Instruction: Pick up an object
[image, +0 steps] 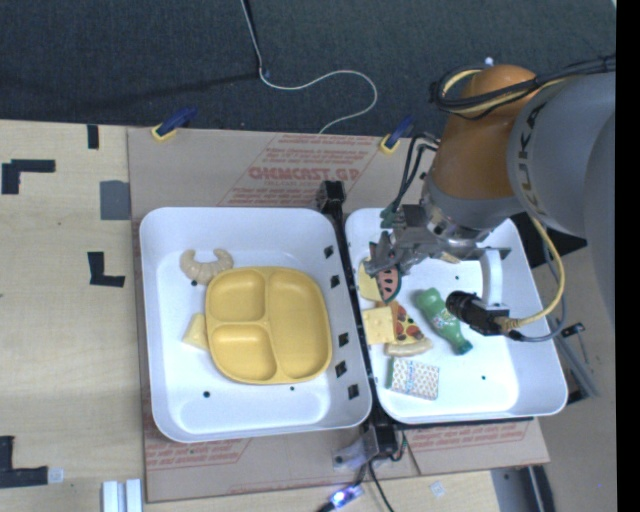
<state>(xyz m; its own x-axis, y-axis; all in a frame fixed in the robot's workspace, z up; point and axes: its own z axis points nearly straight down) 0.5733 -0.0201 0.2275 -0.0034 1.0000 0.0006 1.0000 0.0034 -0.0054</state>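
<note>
Nearest the camera, at the bottom of the right white bin (520, 395), lies a small square packet with a pale speckled pattern (414, 378). From where I stand, the two-finger claw (385, 270) hangs over the bin's left side; its dark fingers seem to pinch a small red-and-dark thing (388, 284), though how wide they stand I cannot tell. Just below it lie a yellow cheese-like square (378, 324) and a toy pizza slice with red dots (406, 331), touching each other. Beside them, toward the right, a green plastic bottle (442, 318) lies on its side. Across the divider, the left white bin (165, 390) holds a yellow plastic divided plate (268, 324), with a tan croissant-shaped toy (205, 265) at its upper left edge.
</note>
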